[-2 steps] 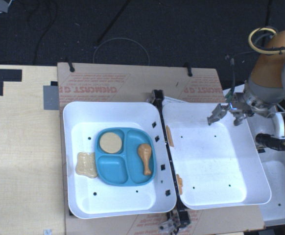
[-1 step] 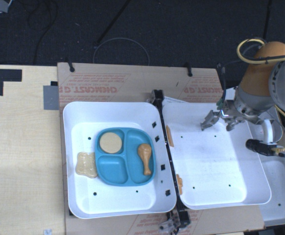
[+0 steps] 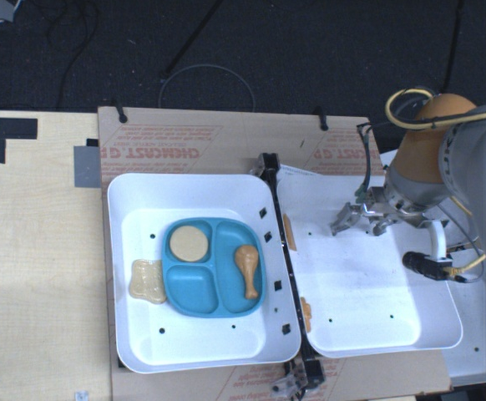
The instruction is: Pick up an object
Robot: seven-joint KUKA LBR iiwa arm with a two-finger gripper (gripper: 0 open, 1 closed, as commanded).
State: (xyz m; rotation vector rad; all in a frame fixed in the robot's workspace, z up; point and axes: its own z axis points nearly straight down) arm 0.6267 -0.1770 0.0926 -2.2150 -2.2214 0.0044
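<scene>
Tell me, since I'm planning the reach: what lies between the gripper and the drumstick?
In the camera view, bare bin floor and the black divider separate gripper from drumstick.

Two bins sit side by side: in the left bin (image 3: 134, 341), a divided tray (image 3: 203, 295) holds a round cracker (image 3: 188, 243) and a drumstick (image 3: 248, 267). A biscuit-like piece (image 3: 147, 281) lies against the tray's left edge. The gripper (image 3: 361, 218) hovers over the right bin (image 3: 368, 307).
</scene>
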